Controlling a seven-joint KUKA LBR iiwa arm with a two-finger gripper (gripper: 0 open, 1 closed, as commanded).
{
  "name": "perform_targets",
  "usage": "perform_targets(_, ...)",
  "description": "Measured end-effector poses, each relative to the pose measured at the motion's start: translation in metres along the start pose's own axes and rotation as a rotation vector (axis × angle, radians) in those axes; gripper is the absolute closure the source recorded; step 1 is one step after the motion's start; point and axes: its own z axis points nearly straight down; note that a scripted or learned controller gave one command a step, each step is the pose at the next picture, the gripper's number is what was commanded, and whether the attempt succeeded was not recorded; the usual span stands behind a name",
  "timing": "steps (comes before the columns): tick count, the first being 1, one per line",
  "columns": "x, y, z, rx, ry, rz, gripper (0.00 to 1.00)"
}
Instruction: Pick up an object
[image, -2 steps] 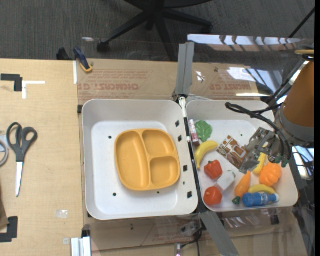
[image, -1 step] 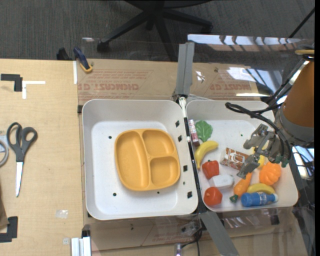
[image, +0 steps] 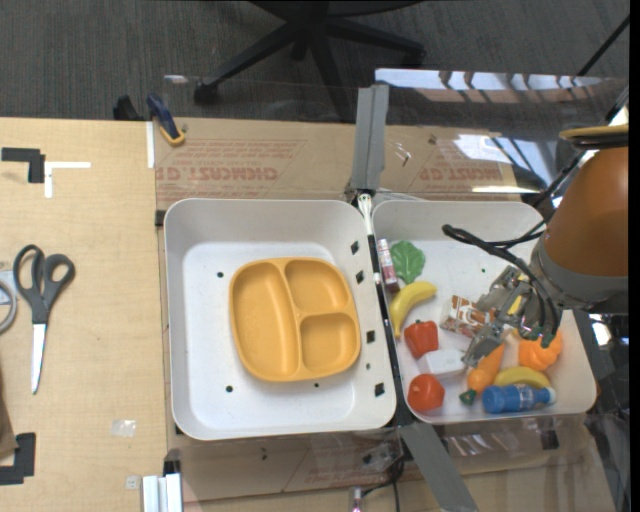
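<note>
My gripper hangs low over the right bin, above its right middle part. Its tip is over a brown and white snack packet and the top of an orange carrot. Around it lie a red pepper, a yellow banana, a green leafy toy, a red tomato, a blue bottle, a yellow piece and an orange piece. Nothing is visibly lifted off the bin floor.
The left bin holds a yellow divided plate. Scissors lie on the wooden bench at far left. The arm's orange band and cables cover the right bin's right side. A grey divider post stands between the bins at the back.
</note>
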Motion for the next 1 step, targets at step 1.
perform_targets(1,0.01,0.0025,0.0774,-0.002,-0.006,0.029,0.0)
